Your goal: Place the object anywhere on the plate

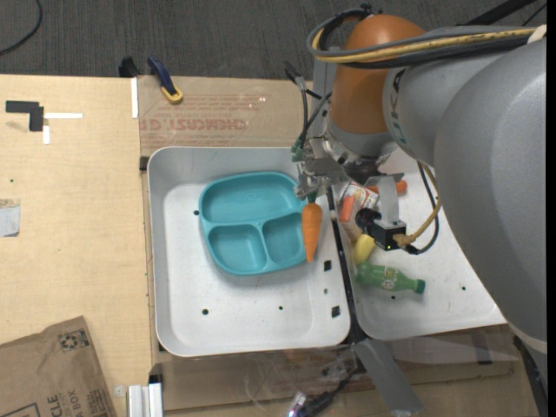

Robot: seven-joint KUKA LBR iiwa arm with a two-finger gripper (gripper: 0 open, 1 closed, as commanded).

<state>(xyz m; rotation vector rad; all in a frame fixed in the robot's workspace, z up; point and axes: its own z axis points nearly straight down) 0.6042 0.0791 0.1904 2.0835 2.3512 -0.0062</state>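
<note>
A teal divided plate (252, 222) lies in the left white bin (174, 259). An orange carrot (311, 233) hangs lengthwise over the plate's right rim, above the wall between the two bins. My gripper (309, 196) is directly above it, and its fingers are shut on the carrot's top end. The grey arm with its orange band reaches in from the right and hides part of the right bin.
The right bin (452, 294) holds a green bottle (390, 279), a small yellow item (363, 248) and an orange-and-white item (350, 205) close to the gripper. A cardboard sheet (217, 115) lies behind the bins, with a blue-and-yellow clamp (165, 79) on it.
</note>
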